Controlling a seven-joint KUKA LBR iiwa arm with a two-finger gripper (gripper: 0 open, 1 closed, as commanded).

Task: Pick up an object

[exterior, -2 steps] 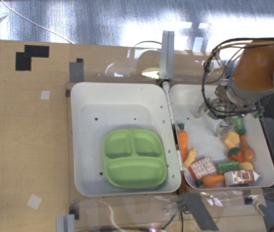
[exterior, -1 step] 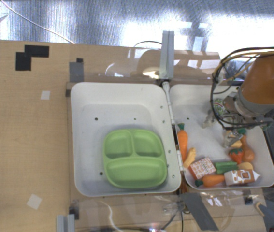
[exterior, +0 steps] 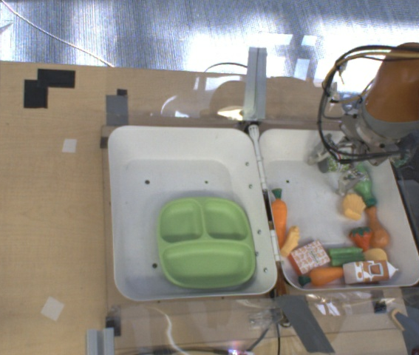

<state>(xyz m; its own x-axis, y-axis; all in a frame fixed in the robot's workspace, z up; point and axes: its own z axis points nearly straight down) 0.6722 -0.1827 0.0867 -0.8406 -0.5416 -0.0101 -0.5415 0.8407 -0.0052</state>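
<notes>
While glossy toys [exterior: 342,256] crowd one bin [exterior: 298,168] — smooth green plate [exterior: 206,241].

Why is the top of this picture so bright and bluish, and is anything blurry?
In the camera view, light falls in pale bluish patches on the ribbed floor beyond the bench; a small glare spot sits beside the grey metal post. The green divided plate in the left white bin looks fairly sharp with a soft shadow; the gripper area looks smeared and cluttered by cables.
</notes>
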